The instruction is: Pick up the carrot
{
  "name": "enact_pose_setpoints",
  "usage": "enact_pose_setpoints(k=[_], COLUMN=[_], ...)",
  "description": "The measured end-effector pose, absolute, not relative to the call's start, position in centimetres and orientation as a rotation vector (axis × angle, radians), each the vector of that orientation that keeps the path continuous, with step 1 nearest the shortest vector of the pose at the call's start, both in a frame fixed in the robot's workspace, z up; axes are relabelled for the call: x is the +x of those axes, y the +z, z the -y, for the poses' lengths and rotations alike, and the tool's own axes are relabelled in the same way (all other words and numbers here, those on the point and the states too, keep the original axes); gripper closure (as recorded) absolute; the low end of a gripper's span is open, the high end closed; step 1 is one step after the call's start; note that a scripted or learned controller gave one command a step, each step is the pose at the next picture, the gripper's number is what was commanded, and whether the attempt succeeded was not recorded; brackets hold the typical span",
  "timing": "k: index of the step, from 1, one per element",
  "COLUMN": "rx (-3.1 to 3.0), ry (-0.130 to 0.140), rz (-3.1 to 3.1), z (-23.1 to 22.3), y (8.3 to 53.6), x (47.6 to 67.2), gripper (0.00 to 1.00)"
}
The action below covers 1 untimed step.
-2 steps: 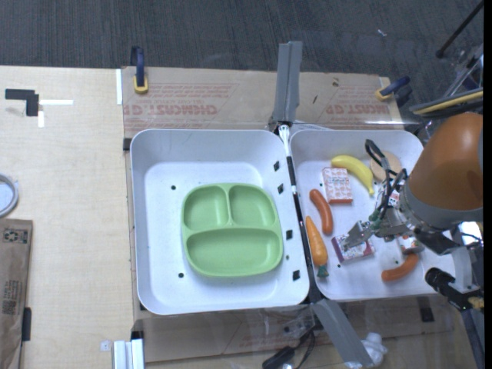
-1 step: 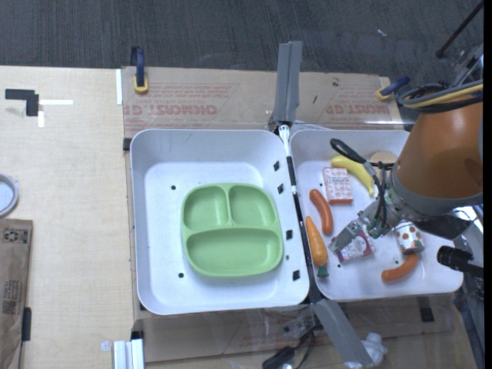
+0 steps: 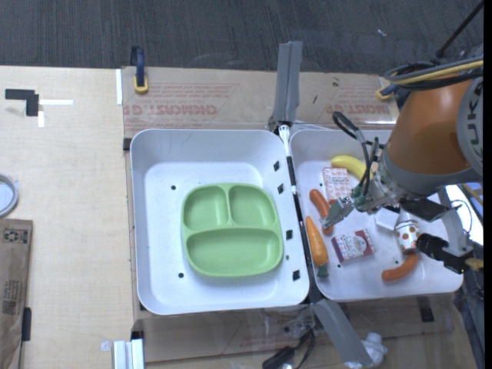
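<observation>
there, jaws (image 3: pixel 335 215) hover just beside carrot (image 3: pixel 314 241).

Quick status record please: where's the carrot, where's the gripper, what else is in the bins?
carrot: lying in right bin, against its left wall, green end toward the camera
gripper: over right bin, right of the carrot; grip unclear
right bin, other items: banana, two small packets, sausage, a second orange piece
left bin: green divided plate

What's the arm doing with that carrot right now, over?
Gripper low in right bin, nothing visibly held. Carrot lying by bin's left wall, beside gripper. Red sausage and snack packet crowd it.
</observation>
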<state>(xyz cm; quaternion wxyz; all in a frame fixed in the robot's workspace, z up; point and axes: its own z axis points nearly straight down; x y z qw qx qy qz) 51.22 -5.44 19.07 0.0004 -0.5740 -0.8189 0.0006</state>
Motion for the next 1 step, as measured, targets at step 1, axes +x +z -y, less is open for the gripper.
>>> enact_pose_setpoints(k=[1], rx=[-1.745], ry=[0.002], rz=[2.612], z=[4.79], y=[19.07], x=[53.55], gripper=[0.00])
